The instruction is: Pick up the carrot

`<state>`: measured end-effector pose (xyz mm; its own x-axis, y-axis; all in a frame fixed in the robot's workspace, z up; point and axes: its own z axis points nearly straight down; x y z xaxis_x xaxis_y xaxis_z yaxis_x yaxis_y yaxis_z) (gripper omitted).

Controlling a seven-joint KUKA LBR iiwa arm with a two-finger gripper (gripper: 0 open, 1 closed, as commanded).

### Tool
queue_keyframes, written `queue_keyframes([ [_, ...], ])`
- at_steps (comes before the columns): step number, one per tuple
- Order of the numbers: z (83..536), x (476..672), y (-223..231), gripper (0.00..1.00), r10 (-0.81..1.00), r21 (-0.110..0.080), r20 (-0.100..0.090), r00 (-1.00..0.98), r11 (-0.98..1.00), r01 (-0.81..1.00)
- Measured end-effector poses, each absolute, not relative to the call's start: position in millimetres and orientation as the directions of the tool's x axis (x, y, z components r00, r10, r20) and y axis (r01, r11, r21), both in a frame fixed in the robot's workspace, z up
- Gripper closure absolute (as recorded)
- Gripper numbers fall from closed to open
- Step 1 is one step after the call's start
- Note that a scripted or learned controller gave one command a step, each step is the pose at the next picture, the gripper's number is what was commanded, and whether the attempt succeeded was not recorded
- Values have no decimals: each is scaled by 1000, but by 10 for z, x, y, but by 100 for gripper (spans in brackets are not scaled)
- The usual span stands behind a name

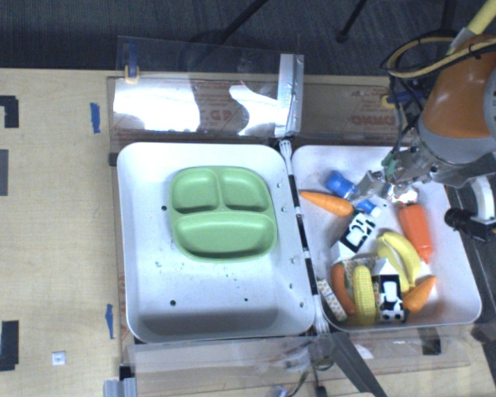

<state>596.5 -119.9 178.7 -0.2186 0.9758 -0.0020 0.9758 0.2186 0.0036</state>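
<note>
Orange carrot (326, 203) in right bin (467, 300), jaws' state unclear, no legible writing.

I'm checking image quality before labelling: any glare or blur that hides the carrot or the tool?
Camera view: strong glare on the clear panel behind the bins; the carrot is evenly lit and sharp; the tool looks slightly soft and cluttered.

Red print on cardboard strip (360, 110) behind bins, too blurred to read
</note>
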Motion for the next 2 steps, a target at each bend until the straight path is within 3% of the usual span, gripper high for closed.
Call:
queue_keyframes([
  [1,1857,6298,-764,0,852,5,-4,-523,523,852],
  [2,1854,5985,-421,0,777,1,1,-630,630,777],
])
